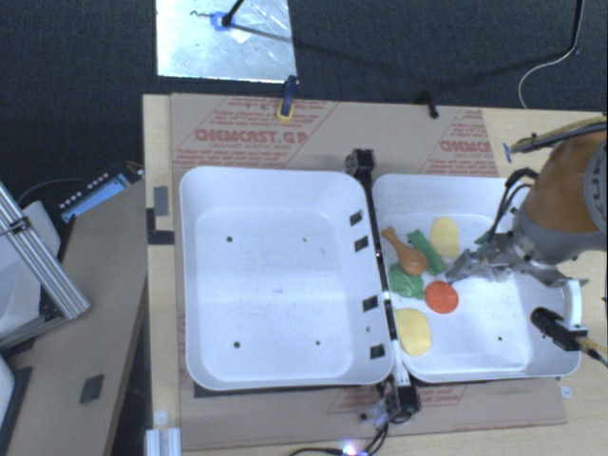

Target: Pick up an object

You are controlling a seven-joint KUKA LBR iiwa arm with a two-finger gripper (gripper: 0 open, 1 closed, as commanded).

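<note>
The right bin [494,350] holds several small objects along its left side. A brown drumstick-shaped piece [403,247] lies near the divider, with a green piece [424,248] beside it and another green piece [408,284] below. A pale yellow piece [445,231] sits farther back. An orange-red round piece [441,297] lies mid-bin, and a yellow piece [412,330] rests toward the front. My gripper [460,268] reaches in from the right, low over the bin, its tip just above and right of the orange-red piece and close to the green piece. Nothing is visibly held.
The left bin [275,283] stands beside the right one, separated by a black-clipped divider [378,274]. Both rest on a cardboard sheet [313,131]. A metal plate [223,27] lies beyond the bench, and cables run across the dark floor.
</note>
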